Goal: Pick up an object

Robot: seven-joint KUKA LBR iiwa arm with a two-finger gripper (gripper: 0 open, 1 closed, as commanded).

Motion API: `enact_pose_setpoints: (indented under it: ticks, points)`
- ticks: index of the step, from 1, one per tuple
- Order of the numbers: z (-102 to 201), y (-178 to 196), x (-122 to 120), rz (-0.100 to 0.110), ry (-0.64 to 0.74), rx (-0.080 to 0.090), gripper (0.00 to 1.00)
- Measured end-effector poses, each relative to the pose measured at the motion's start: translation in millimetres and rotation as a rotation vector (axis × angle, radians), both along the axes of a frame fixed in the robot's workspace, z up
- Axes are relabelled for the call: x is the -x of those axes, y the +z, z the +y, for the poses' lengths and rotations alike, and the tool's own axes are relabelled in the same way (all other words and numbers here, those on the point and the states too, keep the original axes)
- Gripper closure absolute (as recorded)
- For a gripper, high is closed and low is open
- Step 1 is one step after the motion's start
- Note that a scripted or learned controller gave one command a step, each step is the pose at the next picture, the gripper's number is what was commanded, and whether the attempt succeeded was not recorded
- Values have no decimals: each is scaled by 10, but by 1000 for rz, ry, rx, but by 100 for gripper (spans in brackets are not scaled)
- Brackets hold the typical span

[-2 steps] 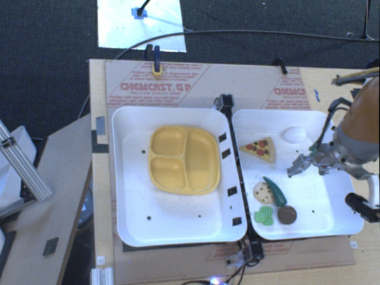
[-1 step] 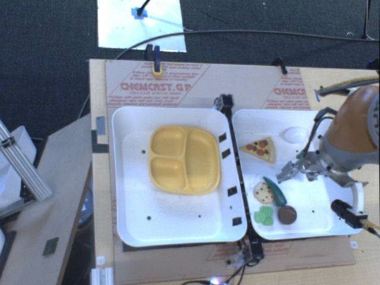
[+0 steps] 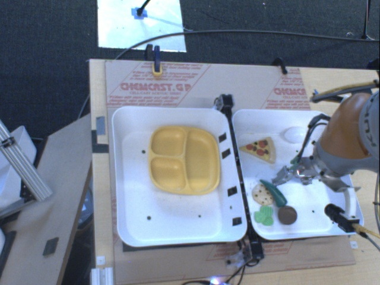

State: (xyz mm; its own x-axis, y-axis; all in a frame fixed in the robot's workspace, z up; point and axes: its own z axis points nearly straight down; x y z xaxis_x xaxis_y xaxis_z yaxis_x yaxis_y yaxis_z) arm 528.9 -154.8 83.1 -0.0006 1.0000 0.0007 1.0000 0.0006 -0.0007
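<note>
- A yellow divided plastic plate [image 3: 184, 160] lay in the left white bin [image 3: 133, 218].
- The right white bin [image 3: 309, 225] held a toy pizza slice [image 3: 259, 149], a green pickle-like piece [image 3: 274, 192] and a brown round piece [image 3: 287, 215].
- The metal two-finger gripper [image 3: 279, 177] hung just above the pickle.

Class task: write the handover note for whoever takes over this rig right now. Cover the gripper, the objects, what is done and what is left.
Gripper: low in the right bin, just above the dark green piece; nothing seen between its fingers.
Right bin: pizza slice, white object, cookie under the green piece, light green item, brown round item.
Left bin: yellow divided plate.
Done: arm is over the objects.
Left: grasp and lift one object.
</note>
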Motion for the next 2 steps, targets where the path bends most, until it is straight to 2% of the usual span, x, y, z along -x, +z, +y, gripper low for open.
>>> enact_pose_setpoints:
  ticks: [1, 2]
  points:
    - [-3, 121, -12, -4, 0, 1, 100]
    - [-31, 638, -130, -8, 4, 3, 100]
